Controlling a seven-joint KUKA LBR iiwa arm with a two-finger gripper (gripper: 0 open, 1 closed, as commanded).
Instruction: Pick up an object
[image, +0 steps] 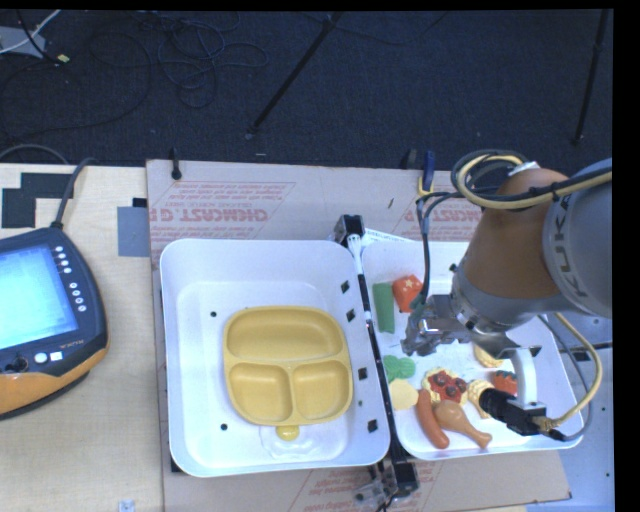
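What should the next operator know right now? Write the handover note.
Gripper: low over the right bin; fingers unclear, nothing seen held.
Right bin: green block, red toy, green piece, yellow piece, sausage, drumstick, pizza slice.
Left bin: yellow tray, small yellow piece below it.
Done: arm is down over the toys.
Left: grasp one object and lift it.

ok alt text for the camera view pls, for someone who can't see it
A grey and orange robot arm reaches from the right over the right white bin, which holds small toy foods. The left white bin holds a yellow divided plate.
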